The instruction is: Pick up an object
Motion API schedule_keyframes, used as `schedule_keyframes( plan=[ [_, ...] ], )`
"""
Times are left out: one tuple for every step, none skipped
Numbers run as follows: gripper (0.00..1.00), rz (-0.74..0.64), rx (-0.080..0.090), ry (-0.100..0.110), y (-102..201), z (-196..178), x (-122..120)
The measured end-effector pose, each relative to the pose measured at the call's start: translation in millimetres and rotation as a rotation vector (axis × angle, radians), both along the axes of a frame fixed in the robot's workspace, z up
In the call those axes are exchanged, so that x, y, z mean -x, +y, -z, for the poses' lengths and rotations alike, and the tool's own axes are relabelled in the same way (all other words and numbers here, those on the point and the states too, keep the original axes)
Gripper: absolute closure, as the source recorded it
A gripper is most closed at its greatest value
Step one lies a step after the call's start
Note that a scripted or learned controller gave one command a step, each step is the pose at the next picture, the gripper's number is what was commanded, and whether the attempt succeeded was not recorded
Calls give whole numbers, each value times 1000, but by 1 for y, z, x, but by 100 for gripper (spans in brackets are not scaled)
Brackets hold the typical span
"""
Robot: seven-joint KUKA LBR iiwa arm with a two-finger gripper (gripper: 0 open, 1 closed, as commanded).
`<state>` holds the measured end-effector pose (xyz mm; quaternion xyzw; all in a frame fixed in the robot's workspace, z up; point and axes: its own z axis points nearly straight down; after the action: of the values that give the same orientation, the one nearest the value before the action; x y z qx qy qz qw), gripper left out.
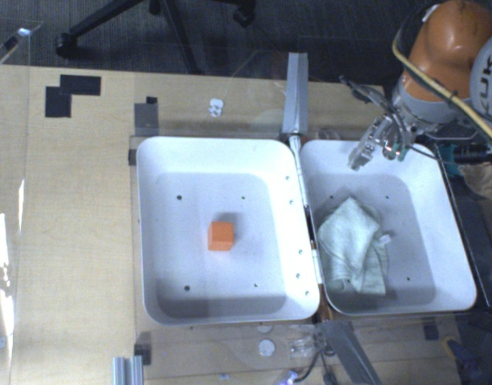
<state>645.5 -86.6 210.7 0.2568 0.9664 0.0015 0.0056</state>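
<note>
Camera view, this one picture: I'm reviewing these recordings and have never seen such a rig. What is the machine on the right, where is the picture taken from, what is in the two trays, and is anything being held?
The picture comes from one fixed camera above a wooden bench, looking down at a slant. The machine at the right is a robot arm, grey with an orange band above its wrist. At its end is a small metal two-finger gripper, which hangs over the far edge of the right shallow white bin. Nothing can be seen between its fingers, so it holds nothing; it is too small here to tell whether they are open or shut.

In the right bin lies a crumpled white cloth, towards the bin's left side. In the left shallow white bin sits a small orange cube, near the middle. The job is to pick up an object; neither one has been lifted yet.
</note>
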Motion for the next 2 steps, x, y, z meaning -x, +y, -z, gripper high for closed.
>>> schedule_keyframes(
  plan=[
    [100,-148,2,0,24,-98,-9],
    [100,-330,2,4,30,25,-15]
  ],
)
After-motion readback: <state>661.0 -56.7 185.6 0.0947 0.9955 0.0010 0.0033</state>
